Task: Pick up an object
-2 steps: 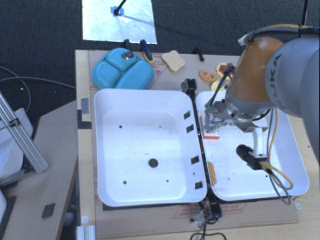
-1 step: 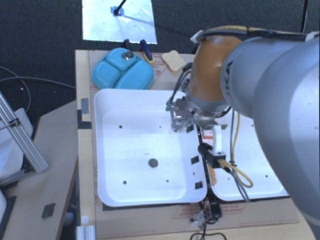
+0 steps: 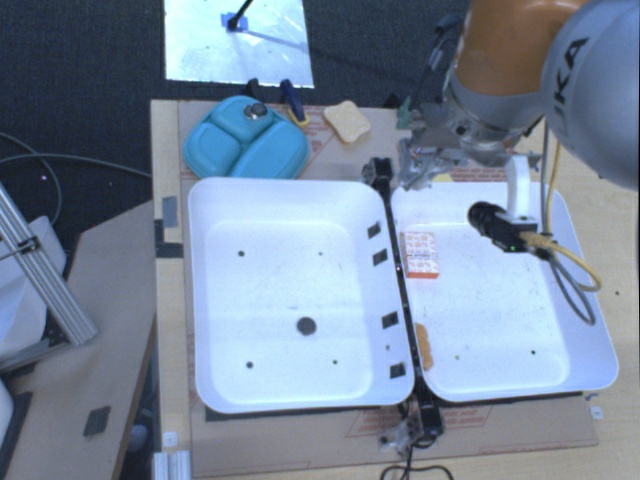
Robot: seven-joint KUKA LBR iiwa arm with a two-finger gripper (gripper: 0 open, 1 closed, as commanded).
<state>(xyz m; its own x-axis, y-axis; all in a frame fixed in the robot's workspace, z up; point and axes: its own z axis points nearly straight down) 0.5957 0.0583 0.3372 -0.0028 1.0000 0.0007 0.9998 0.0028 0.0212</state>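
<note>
camera view: gripper (image 3: 413, 175) at r bin (image 3: 495, 313) rim; box (image 3: 420, 254) nr left wall

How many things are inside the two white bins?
3. A dark disc in the left bin; a red-and-white packet and a tan piece in the right bin, near its left side. The arm could hide more.

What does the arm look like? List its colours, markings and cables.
The arm has a smooth, rounded grey casing with dark lettering, of which "KA" is readable. An orange band wraps it above the wrist, which is silvery metal hardware. Thin dark cables run beside the band.
</note>
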